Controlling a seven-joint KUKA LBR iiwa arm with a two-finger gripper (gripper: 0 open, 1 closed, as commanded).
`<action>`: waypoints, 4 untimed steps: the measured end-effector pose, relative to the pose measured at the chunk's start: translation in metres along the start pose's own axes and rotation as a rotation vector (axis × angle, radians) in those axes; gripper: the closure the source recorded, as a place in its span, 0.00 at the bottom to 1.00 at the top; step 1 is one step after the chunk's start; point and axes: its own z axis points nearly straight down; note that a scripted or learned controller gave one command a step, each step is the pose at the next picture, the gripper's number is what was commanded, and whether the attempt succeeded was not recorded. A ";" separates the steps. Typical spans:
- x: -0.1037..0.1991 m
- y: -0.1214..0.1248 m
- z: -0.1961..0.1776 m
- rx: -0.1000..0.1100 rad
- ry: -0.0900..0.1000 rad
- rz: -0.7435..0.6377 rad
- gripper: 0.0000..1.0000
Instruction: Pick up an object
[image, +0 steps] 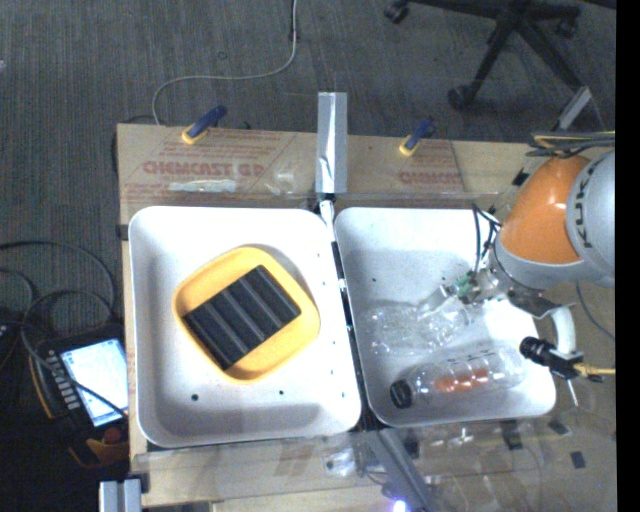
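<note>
In the right bin (372, 262), clear bottle (458, 378) just below end effector (466, 290), grip state unclear.

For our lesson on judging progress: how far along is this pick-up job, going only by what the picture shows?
Done: nothing is lifted. The yellow tray lies in the left bin; the clear bottle and crumpled plastic lie in the right bin. In hand: the arm hangs over the right bin's far side. Left: the whole grasp and lift.
</note>
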 end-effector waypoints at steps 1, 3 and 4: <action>0.003 0.004 -0.012 -0.006 0.005 -0.003 1.00; 0.022 0.087 -0.098 0.023 0.006 -0.111 1.00; 0.047 0.042 -0.148 0.024 0.013 -0.176 1.00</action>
